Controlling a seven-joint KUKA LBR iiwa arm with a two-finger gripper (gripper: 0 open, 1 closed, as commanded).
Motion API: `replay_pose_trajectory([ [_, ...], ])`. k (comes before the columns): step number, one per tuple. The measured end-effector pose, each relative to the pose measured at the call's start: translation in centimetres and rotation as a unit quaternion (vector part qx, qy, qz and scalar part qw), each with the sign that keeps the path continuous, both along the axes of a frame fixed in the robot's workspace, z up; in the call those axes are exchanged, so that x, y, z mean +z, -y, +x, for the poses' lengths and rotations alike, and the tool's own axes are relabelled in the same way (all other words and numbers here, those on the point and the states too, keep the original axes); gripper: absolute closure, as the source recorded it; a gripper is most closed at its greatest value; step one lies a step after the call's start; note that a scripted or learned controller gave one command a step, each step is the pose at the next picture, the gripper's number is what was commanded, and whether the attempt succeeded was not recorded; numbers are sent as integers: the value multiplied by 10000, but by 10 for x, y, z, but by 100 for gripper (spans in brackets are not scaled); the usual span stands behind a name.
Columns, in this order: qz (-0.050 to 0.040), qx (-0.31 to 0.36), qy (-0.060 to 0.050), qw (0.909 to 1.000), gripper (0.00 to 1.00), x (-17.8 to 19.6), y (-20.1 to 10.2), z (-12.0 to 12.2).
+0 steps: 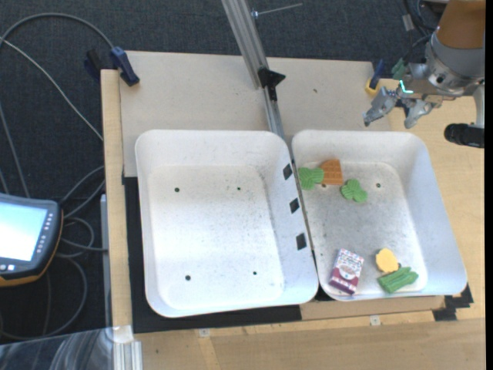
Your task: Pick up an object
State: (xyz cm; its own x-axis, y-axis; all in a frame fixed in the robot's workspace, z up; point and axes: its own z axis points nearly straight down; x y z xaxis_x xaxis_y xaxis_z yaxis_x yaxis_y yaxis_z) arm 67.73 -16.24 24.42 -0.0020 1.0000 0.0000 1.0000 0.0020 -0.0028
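My gripper (397, 114) hangs above the far rim of the right bin (439, 206), its two fingers spread open with nothing between them. Inside that bin lie a green leafy piece (311, 178), an orange block (332, 172) touching it, and another green piece (354, 191) near the far side. Toward the front sit a purple-and-white packet (347, 270), a yellow piece (387, 260) and a green ridged piece (397, 279). All these objects lie well below and in front of the gripper.
The left bin (154, 206) stands beside the right one, with black clips (293, 205) on the shared rim. A slanted metal pole (245, 37) rises at the back. A blue clamp (123, 64) grips the board's far left corner. A pendant screen (23, 237) lies at left.
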Motion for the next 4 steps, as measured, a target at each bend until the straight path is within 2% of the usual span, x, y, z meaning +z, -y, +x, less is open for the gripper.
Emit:
replay_pose_trajectory([
  [1, 0, 1, 0, 10000, 0, 0, 0, 0],
  [4, 8, -10, -21, 10000, 0, -134, -6, -13],
])
